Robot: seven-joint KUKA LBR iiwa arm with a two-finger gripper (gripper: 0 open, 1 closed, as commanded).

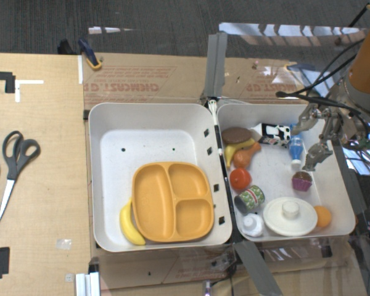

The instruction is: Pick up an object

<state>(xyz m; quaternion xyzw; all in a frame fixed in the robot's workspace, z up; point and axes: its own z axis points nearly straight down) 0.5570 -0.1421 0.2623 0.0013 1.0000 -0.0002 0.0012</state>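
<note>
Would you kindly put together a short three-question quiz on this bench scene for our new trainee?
1. True or false: the yellow divided tray lies in the right bin.
2. Which item lies partly under the tray? A) banana B) scissors C) white lid
3. Fill in: the gripper hovers above the ____ bin.

Key: 1 false, it lies in the left bin; 2 A; 3 right.

A small purple cupcake-like toy (301,180) stands upright in the right bin (344,193), toward its 3 o'clock wall, with a blue bottle (295,148) lying at its 12 o'clock.
</note>
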